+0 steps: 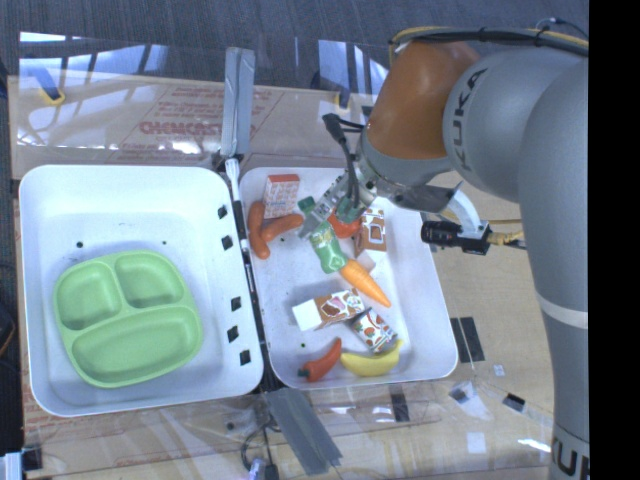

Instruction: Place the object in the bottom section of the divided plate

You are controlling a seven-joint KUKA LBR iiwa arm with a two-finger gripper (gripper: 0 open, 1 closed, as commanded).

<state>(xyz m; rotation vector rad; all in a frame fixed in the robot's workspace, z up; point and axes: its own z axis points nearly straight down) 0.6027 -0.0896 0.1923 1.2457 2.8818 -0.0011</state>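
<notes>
A green divided plate (62, 320) lies in the left bin (40, 208), with two small sections at the back and one large bottom section (130, 346) toward the front. My gripper (337, 211) is low in the right bin (432, 308), near its back middle. It hangs right over a small red-orange toy (345, 229) and beside a green bottle (328, 253). The arm's wrist hides much of the gripper from above.
The right bin also holds an orange carton (282, 192), two sausages (264, 230), a carrot (366, 284), a brown-and-white carton (375, 230), a snack box (330, 310), a small packet (372, 330), a banana (372, 361) and a red chili (320, 364).
</notes>
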